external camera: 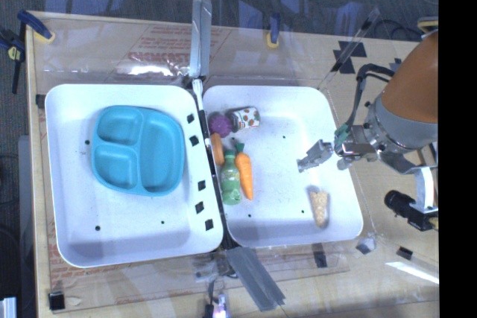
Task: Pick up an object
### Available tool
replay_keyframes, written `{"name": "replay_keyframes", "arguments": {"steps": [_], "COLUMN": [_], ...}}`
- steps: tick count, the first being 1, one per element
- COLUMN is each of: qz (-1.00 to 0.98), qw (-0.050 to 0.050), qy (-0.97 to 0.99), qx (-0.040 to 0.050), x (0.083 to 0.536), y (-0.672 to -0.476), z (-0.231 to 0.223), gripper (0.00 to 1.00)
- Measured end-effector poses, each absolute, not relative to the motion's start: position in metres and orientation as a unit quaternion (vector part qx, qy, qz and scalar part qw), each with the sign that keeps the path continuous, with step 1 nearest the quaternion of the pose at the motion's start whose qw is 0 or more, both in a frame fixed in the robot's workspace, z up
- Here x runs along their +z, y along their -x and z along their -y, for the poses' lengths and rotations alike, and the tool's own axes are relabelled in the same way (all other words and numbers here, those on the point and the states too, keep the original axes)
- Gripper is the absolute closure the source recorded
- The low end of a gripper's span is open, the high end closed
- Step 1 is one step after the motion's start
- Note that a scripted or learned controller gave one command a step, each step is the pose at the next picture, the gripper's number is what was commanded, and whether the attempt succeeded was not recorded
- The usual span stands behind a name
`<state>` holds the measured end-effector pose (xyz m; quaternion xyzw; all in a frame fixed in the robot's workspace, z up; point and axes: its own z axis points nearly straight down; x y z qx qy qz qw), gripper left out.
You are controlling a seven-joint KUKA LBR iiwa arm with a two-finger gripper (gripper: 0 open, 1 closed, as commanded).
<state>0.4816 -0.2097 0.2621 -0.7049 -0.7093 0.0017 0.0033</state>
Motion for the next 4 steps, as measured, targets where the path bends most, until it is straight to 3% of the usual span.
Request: {"name": "replay_keyframes", "arguments": {"steps": [1,2,3,4], "qz": [0.682,0.622,0.624,0.594], "qw": [0.004,-0.009,-0.003,0.002], "qy": [0.731,0.783,0.781,0.804], "qx": [0.0026,0.0001,0.0013,0.0018], "x": [0.131,0.098,0.103,0.284], "y": [-0.548,-0.529,-0.528,-0.565], "z": [0.179,0.157,0.153,0.152], "gripper": [0.00,0.00,1.00,1.00]}}
